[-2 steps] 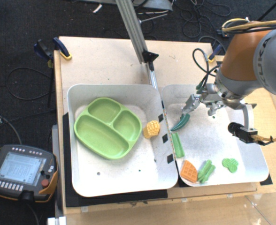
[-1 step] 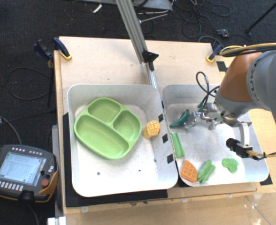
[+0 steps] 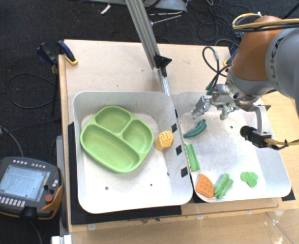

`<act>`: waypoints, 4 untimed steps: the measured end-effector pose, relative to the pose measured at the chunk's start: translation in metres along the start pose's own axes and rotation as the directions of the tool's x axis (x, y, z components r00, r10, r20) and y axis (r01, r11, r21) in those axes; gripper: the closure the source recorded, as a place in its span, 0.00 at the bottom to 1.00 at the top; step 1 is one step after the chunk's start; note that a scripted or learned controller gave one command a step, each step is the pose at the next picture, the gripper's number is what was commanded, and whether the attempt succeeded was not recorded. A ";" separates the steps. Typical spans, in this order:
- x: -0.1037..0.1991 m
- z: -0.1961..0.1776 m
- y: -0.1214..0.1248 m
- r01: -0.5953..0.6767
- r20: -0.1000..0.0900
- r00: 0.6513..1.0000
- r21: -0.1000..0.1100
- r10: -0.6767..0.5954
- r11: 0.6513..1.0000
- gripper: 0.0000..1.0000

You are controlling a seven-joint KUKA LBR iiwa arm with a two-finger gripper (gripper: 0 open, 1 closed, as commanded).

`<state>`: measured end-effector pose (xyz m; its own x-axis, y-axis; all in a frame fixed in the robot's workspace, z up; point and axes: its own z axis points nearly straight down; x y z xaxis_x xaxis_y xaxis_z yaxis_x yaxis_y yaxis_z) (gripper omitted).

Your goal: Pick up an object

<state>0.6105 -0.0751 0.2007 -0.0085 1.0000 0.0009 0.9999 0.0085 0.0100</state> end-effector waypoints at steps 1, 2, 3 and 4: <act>-0.076 0.091 0.020 -0.015 -0.001 1.000 0.005 0.015 1.000 0.00; -0.052 0.106 0.038 -0.003 0.001 1.000 0.007 0.003 1.000 0.00; -0.083 0.105 0.013 -0.013 0.003 1.000 0.011 0.013 1.000 0.00; -0.001 0.000 0.044 0.001 0.000 1.000 0.000 -0.001 1.000 0.00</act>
<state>0.6541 -0.0754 0.2011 -0.0098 1.0000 0.0009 0.9999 0.0098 0.0104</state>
